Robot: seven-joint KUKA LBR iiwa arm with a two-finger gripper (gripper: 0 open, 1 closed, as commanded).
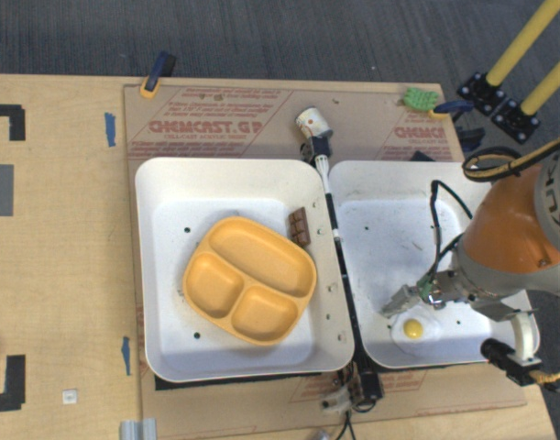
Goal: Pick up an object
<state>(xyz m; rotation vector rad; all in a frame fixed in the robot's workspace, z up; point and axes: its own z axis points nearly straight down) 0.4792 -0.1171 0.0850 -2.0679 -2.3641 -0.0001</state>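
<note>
over the right bin, my arm hangs low with the gripper just beside a small yellow object

gripper tips point left and down, sitting just above and left of the yellow object near the bin's front wall; nothing sits between the fingers, and from this slant i cannot tell whether they are apart or together. i judge this as an approach, lined up close but not on target. left bin holds a yellow divided tray, tilted, with a small brown block by the inner wall, well apart from the arm
</note>
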